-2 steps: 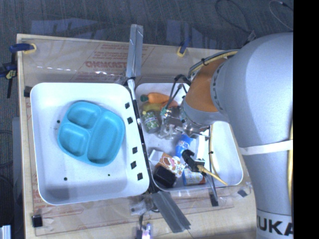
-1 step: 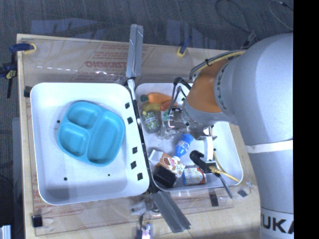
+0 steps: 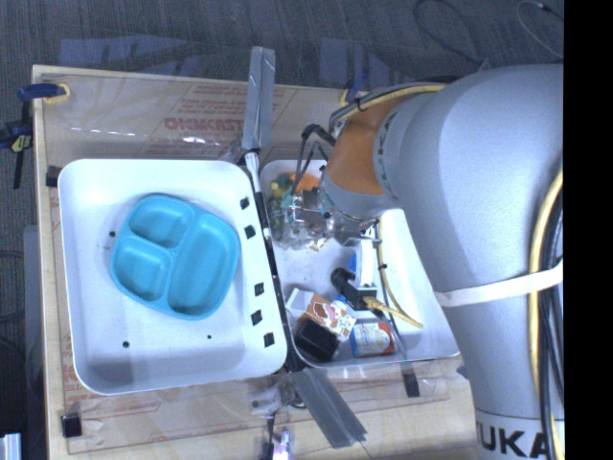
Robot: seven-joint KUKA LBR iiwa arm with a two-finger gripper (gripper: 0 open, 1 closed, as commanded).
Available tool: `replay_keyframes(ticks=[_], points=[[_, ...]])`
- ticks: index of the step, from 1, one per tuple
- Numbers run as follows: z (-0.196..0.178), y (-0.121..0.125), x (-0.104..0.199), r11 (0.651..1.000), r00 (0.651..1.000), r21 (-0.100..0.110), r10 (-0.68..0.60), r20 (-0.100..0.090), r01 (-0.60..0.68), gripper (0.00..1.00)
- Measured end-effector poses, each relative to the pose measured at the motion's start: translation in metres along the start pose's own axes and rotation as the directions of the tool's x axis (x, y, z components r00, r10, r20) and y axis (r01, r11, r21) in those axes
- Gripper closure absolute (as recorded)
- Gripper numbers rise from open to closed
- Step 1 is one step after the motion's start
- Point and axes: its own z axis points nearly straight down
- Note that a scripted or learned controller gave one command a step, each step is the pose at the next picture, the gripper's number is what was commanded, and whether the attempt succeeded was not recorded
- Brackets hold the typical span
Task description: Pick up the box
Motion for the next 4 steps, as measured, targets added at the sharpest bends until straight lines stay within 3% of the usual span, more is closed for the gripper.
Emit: replay_keyframes(ticks=[1, 2, 3, 4], points=[[0.000, -0.060, -0.064, 0.998, 0.998, 0.000, 0.057, 0.001, -0.057, 0.00], [-0.005, -0.059, -0.102, 0.989, 0.989, -0.002, 0.147, 0.001, -0.147, 0.00], [0.000, -0.066, -0.075, 0.955, 0.955, 0.002, 0.297, -0.001, -0.297, 0.00], [0.000, -0.008, -0.101, 0.918, 0.918, 0.000, 0.396, -0.001, -0.396, 0.00]])
